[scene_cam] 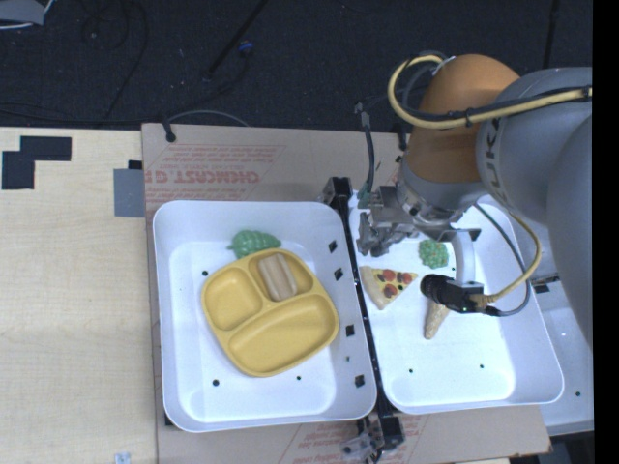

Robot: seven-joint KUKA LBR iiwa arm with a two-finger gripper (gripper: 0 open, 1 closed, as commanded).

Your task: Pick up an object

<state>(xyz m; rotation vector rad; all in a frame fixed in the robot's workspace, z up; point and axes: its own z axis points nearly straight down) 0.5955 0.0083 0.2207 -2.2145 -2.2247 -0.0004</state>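
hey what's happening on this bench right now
A grey arm reaches in from the right, its gripper low over the right bin, near the left wall. A pizza slice, a green piece and an ice cream cone lie in that bin. The left bin holds a yellow tray with a hot dog in it and a green item beside it.

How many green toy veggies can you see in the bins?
2. One green leafy toy lies in the left bin, touching the yellow tray's top edge. The other, a small green piece, sits in the right bin beside the gripper. The arm may hide more.
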